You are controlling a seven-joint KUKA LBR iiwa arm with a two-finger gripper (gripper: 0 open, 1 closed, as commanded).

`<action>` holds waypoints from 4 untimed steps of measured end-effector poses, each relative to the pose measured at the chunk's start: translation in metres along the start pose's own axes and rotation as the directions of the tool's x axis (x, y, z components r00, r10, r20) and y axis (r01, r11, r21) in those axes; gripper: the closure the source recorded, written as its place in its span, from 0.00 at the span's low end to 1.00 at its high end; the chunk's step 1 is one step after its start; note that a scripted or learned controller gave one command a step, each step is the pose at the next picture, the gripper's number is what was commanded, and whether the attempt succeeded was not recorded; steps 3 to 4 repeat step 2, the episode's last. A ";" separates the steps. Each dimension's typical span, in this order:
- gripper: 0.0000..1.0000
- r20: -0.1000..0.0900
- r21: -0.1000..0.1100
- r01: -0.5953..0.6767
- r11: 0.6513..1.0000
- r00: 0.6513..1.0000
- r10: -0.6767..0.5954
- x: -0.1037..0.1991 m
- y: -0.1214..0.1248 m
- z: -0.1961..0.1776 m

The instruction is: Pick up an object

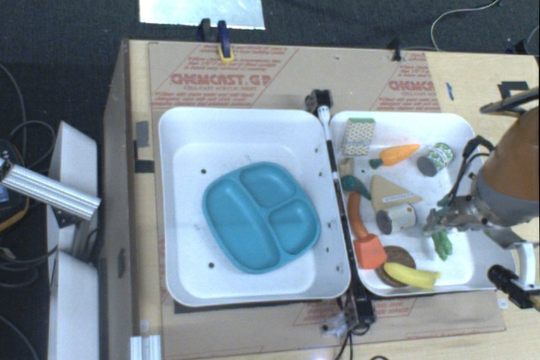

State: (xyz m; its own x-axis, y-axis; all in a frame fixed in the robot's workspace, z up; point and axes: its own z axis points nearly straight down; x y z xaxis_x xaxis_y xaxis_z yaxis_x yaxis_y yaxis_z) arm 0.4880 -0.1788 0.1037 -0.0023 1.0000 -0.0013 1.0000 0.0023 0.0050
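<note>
Pincer (440,223) is hovering over right bin (464,129), grip state unclear. Green pepper (442,245) is lying just below it, long axis roughly vertical. Grey cup (396,218) is crowding its left.

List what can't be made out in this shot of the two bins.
- Tool: small and partly under the arm; how its fingers stand is unreadable.
- Green item beneath it: half covered, kind unclear.
- Arm: cut off by the right edge.
- Brown round item: overlapped by the banana.
- Patterned box: print too small to read.
</note>
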 end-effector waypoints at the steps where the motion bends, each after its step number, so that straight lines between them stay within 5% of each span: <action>1: 1.00 -0.001 0.002 0.001 1.000 1.000 -0.001 0.033 0.033 -0.070; 2: 1.00 -0.002 0.004 0.001 1.000 1.000 -0.001 0.097 0.079 -0.026; 4: 1.00 -0.002 0.004 0.001 1.000 1.000 -0.001 0.097 0.079 -0.026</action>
